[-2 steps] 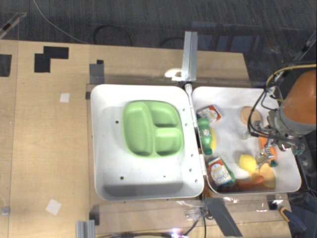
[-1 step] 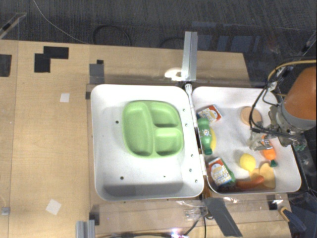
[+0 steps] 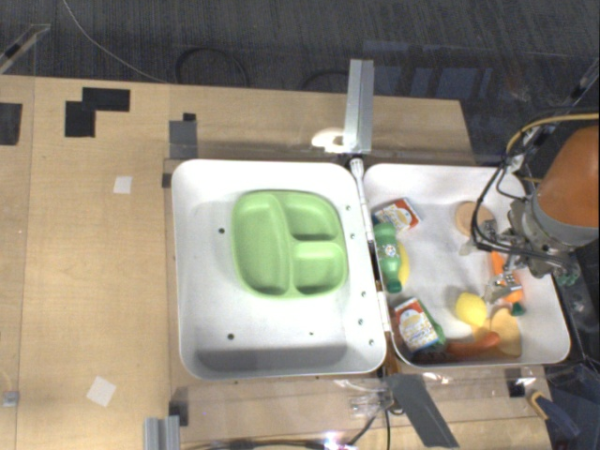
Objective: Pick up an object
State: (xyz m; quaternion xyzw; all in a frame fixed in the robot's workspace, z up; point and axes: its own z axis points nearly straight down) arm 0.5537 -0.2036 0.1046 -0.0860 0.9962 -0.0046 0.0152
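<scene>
The right bin (image 3: 441, 181) holds several small items. Along its left wall lie a red and white packet (image 3: 396, 216) and a green and yellow bottle (image 3: 388, 257). A yellow lemon (image 3: 472, 308) and a small labelled can (image 3: 417, 324) sit nearer the front. A tan round piece (image 3: 465, 218) lies toward the back. My gripper (image 3: 509, 284) hangs low over the bin's right side, just right of the lemon, right by a small orange piece (image 3: 496, 264) and a peach-coloured item (image 3: 506, 324). The arm's wrist hides what lies under it.
The left bin (image 3: 202, 345) holds a green divided tray (image 3: 286, 242). A red and orange item (image 3: 473, 342) lies along the right bin's front wall. A metal post (image 3: 359, 106) stands behind the wall shared by the bins. Black cables loop beside the wrist (image 3: 487, 209).
</scene>
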